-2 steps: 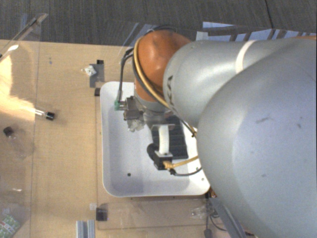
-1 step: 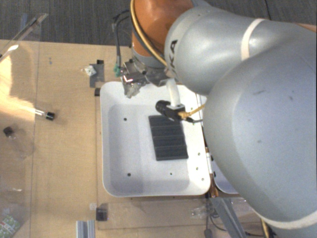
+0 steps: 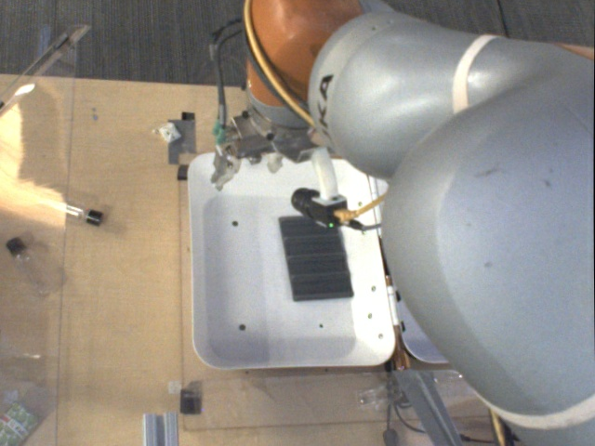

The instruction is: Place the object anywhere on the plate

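Note:
A dark ribbed rectangular plate (image 3: 316,258) lies flat in the middle of the left white bin (image 3: 218,333). My gripper (image 3: 248,167) hangs over the bin's far left corner, above and to the left of the plate and apart from it. Its fingertips (image 3: 221,173) stand open, and I see nothing between them. A small black unit with a green light (image 3: 316,207), joined to the arm by a cable, sits just above the plate's far edge. The big grey arm hides the right part of the scene.
A sliver of the right bin (image 3: 423,342) shows under the arm. On the wooden bench to the left lie a small black-tipped piece (image 3: 91,216) and a dark knob (image 3: 14,246). Black brackets (image 3: 184,137) (image 3: 190,400) stand at the left bin's corners.

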Tool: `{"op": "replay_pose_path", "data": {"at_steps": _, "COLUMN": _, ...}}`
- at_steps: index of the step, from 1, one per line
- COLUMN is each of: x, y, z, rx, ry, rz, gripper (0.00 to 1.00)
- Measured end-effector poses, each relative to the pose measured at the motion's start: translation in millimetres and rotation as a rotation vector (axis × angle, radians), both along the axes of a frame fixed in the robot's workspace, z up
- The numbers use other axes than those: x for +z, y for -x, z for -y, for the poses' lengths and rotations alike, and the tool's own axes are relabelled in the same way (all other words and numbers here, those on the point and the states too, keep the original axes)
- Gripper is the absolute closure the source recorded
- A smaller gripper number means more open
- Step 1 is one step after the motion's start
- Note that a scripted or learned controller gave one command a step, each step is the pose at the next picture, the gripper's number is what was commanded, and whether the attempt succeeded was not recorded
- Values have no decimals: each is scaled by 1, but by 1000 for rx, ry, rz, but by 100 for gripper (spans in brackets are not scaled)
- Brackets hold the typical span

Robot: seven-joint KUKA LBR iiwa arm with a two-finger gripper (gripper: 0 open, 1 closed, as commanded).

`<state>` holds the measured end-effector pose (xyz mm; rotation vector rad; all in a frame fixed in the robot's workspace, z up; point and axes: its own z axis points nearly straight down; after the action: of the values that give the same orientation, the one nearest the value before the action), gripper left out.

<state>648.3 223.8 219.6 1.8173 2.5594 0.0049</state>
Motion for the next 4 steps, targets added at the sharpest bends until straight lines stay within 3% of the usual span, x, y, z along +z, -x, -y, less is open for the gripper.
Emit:
{"op": "replay_pose_path", "data": {"at_steps": 1, "x": -74, "y": -11, "z": 28, "rx": -725, "ry": 0, "rz": -4, "gripper": 0}}
{"op": "replay_pose_path", "data": {"at_steps": 2, "x": -74, "y": 48, "z": 23, "rx": -261, "ry": -2, "rz": -2, "gripper": 0}}
{"op": "replay_pose_path", "data": {"at_steps": 3, "x": -94, "y": 1, "z": 61, "rx": 294, "ry": 0, "rz": 1, "gripper": 0}}
{"op": "replay_pose_path", "data": {"at_steps": 4, "x": -129, "y": 97, "z": 31, "rx": -100, "ry": -8, "rz": 12, "gripper": 0}}
